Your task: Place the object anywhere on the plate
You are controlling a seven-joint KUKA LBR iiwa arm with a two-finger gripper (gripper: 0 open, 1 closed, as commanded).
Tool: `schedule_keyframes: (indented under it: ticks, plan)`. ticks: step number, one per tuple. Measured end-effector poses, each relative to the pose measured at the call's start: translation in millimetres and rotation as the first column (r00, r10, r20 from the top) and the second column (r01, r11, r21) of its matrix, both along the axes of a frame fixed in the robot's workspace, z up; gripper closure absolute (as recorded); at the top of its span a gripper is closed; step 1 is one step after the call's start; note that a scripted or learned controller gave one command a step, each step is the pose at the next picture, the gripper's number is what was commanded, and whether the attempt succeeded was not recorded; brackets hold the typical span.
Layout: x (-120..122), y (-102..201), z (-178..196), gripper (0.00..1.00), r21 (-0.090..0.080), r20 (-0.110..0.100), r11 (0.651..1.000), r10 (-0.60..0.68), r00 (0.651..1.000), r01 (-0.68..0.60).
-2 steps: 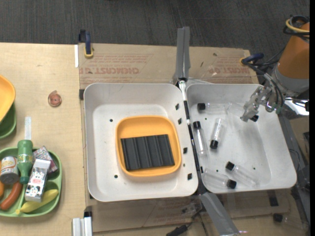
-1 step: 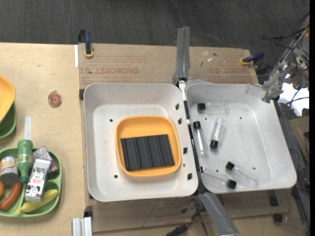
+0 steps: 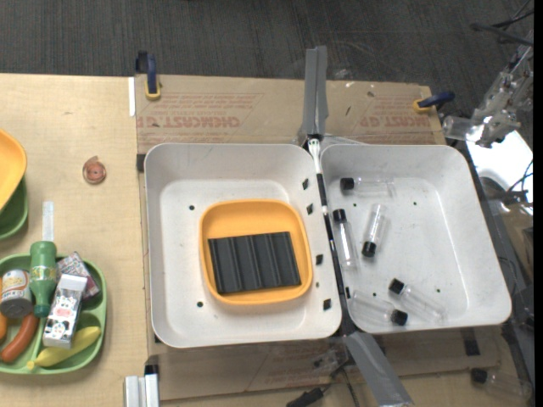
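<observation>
An orange plate (image 3: 251, 211) with rounded corners rests in the middle of the left white bin (image 3: 170, 227). A dark grey ribbed rectangular block (image 3: 253, 261) lies flat on the plate, roughly centred and inside its rim. In the right white bin (image 3: 458, 227) lie several clear vials with black caps, among them one at the centre (image 3: 372, 230), one along the left wall (image 3: 341, 227) and one near the front (image 3: 414, 297).
Left of the bins, a green tray (image 3: 85, 346) holds toy food and a green bottle (image 3: 41, 278). A yellow bowl (image 3: 8, 172) sits at the left edge, with a small pink disc (image 3: 95, 171) nearby. Clamps (image 3: 149, 81) hold cardboard behind the bins.
</observation>
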State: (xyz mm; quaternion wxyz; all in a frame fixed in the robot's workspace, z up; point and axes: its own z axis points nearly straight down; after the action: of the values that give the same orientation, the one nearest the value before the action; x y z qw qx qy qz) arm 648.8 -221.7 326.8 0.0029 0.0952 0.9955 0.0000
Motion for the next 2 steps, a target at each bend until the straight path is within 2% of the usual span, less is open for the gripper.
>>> schedule_keyframes:
  ticks: [1, 2]
  plan:
    - [-0.1, -0.3, 0.1, 0.0, 0.0, 0.0, 1.0, 0.0, 1.0, 0.0]
    - [-0.5, 0.0, -26.5, 0.0, 0.0, -0.002, 0.926, 0.377, 0.926, -0.377]
